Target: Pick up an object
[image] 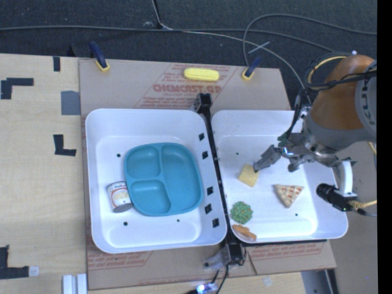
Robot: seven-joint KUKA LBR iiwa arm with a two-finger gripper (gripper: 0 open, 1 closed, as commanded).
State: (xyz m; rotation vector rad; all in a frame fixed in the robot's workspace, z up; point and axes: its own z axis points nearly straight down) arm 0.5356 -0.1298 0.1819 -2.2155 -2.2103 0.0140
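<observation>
Left bin [98, 164], well left of the pincer [278, 160], holds a blue divided plate [163, 178] and a small can [119, 196] touching its left rim. Right bin [331, 228] holds, below the pincer, a pizza slice [288, 194], a cheese wedge [248, 176] just beside one finger [267, 159], a green cluster [241, 212], and possibly a carrot [245, 231]. Pincer fingers spread, gripping nothing.

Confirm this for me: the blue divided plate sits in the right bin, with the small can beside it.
Not quite. The camera view shows the blue divided plate in the left bin, not the right one. The small can does lie beside it, at the plate's left edge.
</observation>
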